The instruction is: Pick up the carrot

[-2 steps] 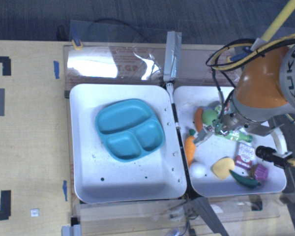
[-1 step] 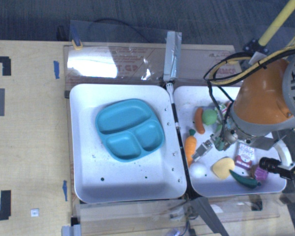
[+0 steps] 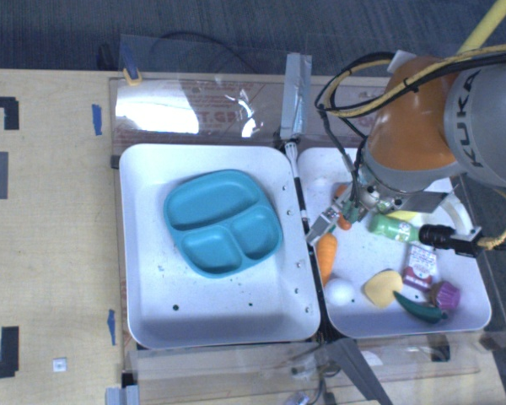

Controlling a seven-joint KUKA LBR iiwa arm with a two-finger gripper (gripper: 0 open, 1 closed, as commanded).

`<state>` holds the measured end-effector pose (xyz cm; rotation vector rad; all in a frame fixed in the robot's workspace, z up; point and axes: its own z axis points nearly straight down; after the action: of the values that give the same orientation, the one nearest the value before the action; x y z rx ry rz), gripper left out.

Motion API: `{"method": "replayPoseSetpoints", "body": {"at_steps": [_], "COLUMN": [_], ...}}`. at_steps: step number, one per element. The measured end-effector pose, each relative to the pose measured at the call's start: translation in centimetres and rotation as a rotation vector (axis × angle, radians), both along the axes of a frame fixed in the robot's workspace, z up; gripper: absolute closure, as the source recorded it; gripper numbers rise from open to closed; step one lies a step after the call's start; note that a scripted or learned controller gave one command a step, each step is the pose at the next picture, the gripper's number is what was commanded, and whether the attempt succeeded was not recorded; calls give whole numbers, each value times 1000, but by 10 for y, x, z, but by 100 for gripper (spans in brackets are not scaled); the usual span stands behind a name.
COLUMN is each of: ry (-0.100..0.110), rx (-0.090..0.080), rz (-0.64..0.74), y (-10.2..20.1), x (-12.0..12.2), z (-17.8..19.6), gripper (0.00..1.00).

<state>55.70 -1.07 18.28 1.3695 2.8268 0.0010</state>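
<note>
The carrot (image 3: 326,256) is a short orange piece lying upright in the picture against the left wall of the right bin (image 3: 472,310). My gripper (image 3: 336,218) hangs just beyond the carrot's far end, under the orange wrist band, close to the divider between the bins. From this angle the carrot looks to be resting on the bin floor, and whether the gripper touches it I cannot tell. A small orange-red bit (image 3: 347,222) shows beside the gripper tip.
The right bin also holds a white ball (image 3: 340,292), a yellow piece (image 3: 381,286), a green bottle (image 3: 393,226), a pink packet (image 3: 421,266), a purple item (image 3: 447,294) and a dark green vegetable (image 3: 418,310). A blue divided plate (image 3: 223,222) sits in the left bin (image 3: 143,302).
</note>
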Motion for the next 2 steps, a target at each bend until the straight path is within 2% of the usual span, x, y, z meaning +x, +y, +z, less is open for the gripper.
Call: {"method": "replayPoseSetpoints", "body": {"at_steps": [1,2], "ry": [4,4], "rx": [1,1], "rz": [132,359], "y": [-10,-87], "x": [-77,-65], "z": [0,-44], "gripper": [0,0]}}
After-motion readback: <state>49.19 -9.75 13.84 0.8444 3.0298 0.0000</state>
